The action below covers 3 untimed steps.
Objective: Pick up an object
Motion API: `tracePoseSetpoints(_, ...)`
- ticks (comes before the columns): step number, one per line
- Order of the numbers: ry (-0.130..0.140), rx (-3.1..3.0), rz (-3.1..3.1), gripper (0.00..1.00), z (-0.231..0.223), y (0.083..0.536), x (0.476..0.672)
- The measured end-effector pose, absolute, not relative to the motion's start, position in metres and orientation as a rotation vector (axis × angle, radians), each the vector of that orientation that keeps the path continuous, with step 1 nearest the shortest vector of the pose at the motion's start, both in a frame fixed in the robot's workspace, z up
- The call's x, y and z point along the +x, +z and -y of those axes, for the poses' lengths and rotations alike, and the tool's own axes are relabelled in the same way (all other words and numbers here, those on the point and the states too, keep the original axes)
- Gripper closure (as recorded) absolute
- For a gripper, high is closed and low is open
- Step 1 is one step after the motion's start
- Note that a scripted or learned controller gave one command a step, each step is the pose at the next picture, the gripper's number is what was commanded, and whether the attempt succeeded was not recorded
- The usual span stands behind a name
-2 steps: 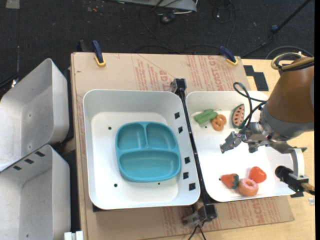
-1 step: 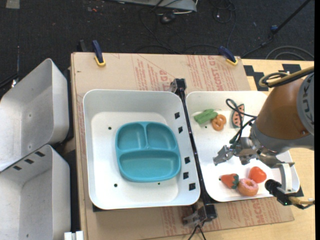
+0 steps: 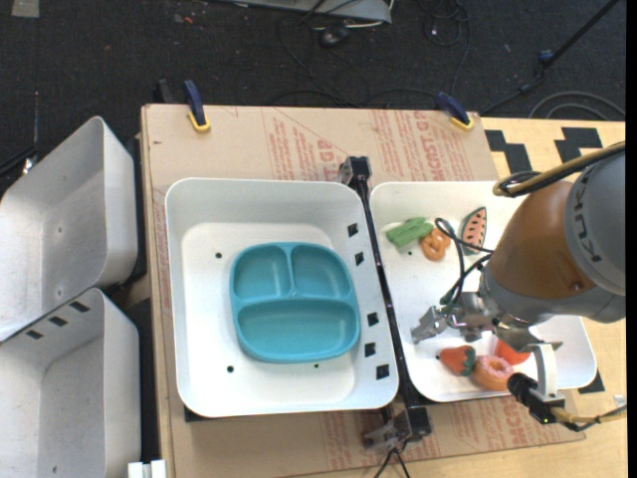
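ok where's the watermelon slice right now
The watermelon slice lies in the right bin, near its far edge, just right of the small orange piece and the green piece.

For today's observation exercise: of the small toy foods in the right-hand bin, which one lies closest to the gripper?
The red piece beside the pink donut lies just below the gripper; the green piece, orange piece and watermelon slice sit at the far end.

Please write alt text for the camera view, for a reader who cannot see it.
A grey and orange robot arm reaches into the right bin among small toy foods, while the left bin holds a teal divided plate.
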<state>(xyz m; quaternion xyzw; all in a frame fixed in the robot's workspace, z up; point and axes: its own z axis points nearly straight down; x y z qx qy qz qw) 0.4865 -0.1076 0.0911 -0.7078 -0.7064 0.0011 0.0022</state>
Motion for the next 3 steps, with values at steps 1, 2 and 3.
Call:
tracePoseSetpoints(1,0.0,-2.226,2.216,1.0,0.108,0.104,0.487)
tracePoseSetpoints(2,-0.002,-2.22,2.225,1.0,0.103,0.147,0.484)
tracePoseSetpoints(3,-0.004,-2.223,2.226,1.0,0.113,0.194,0.487)
